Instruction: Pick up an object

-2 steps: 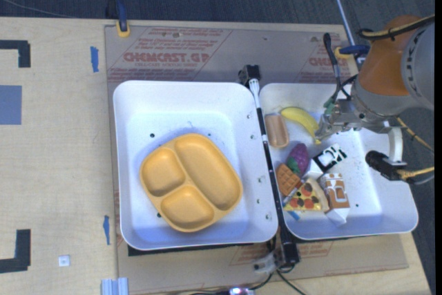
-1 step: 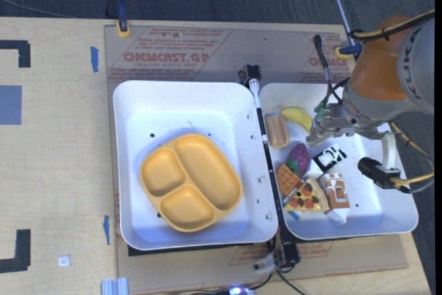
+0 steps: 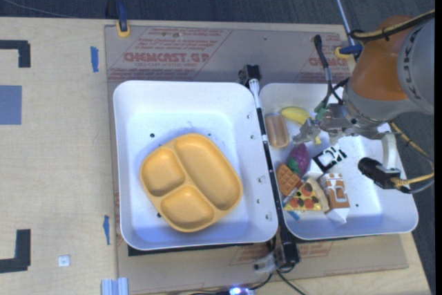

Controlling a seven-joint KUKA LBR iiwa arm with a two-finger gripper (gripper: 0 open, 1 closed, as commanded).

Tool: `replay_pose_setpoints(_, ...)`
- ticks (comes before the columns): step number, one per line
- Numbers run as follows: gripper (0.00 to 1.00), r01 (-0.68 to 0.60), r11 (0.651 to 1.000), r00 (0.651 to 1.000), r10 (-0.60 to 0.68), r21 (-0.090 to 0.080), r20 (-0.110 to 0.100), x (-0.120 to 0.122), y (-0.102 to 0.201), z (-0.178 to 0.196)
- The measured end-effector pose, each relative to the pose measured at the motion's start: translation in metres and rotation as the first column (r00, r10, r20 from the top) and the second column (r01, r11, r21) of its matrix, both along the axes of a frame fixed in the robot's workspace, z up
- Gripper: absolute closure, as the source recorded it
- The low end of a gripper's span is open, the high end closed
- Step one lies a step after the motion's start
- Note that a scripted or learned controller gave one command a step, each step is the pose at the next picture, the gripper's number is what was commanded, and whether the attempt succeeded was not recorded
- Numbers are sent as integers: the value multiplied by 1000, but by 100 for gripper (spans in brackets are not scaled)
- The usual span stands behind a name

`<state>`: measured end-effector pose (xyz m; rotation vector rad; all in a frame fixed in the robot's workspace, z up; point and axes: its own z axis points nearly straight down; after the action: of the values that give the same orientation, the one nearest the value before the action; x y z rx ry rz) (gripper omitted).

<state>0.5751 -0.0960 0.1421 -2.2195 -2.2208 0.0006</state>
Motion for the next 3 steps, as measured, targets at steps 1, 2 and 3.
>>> replay_pose_setpoints(1, 0, 1, 1000, 1000, -1, -1, 3, -6, 3, -47)
replay_pose_setpoints(2, 100, 1, 1000, 1000, -1, -2, 5, -5, 3, -37)
replay_pose_setpoints(3, 100, -1, 1000, 1000, 1, -1, 3, 15, 57, 43)
